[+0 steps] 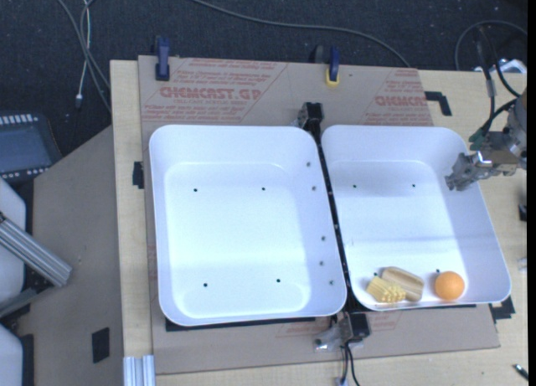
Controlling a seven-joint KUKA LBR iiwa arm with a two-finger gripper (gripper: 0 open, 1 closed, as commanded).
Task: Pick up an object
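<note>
We see gripper (462, 177) at right bin's (419, 146) far right rim, jaw state: cannot tell | ball (450, 285), corn (384, 290), bread (402, 277) in its near corner | we judge ball light, smooth, rolls: pinch across middle

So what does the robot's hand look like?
The hand is small, grey and metal, with thin fingers at its tip, poking in at the right bin's far right edge. Behind it sits a chunkier grey and tan block. Dark cables loop and hang around it, and something white with a bit of blue shows just above.
</note>
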